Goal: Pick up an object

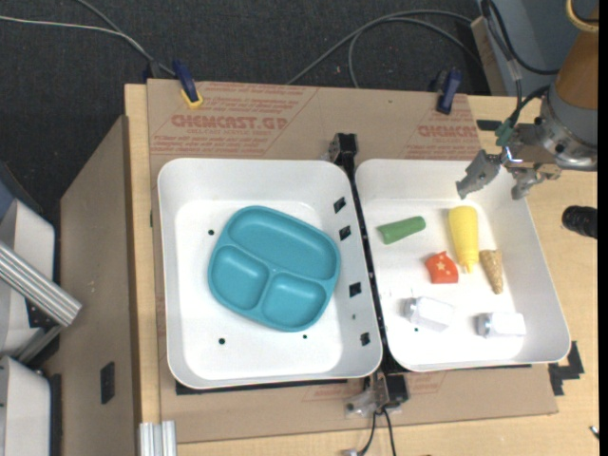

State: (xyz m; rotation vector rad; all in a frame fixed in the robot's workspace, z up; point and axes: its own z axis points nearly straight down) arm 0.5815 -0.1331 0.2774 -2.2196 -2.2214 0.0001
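Cardboard sheeting covers the table [285,112], clamped at the back, with two white bins side by side on it. A left bin [180,255] holds a teal divided plate [274,267]; the right bin [541,283] holds the small things to choose from: a green piece [401,228], a yellow corn-like piece [464,235], a red piece [442,268], a tan cone [492,269] and two clear-and-white bits [427,312] near the front wall. Above that bin's back right corner the gripper [499,180] hangs with its fingers apart and nothing between them. A good try, I judge, means choosing something with free space around it, such as the green piece, centring over it, turning the fingers across its narrow width, then descending straight before closing, since the yellow piece, red piece and cone crowd each other
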